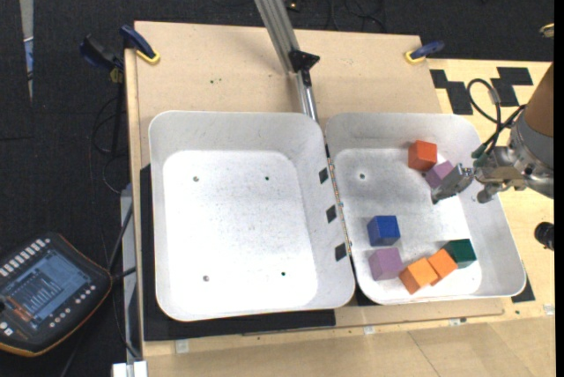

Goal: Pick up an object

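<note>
Several small blocks lie in the right white bin (493,225). An orange block (423,154) sits near its far right, with a light purple block (438,173) just in front of it. My gripper (452,185) reaches in from the right and hangs right beside this purple block, partly covering its near right side. Whether it touches the block I cannot tell. Nearer the front lie a blue block (382,230), a second purple block (385,262), two orange blocks (412,277) (442,263) and a green block (461,253).
The left white bin (167,190) lies alongside, with the shared rim (335,208) between them. A slanted metal pole (273,5) crosses above the bench's far side. Clamps (141,45) (425,52) hold the board's far corners. A pendant (48,287) lies at the lower left.
</note>
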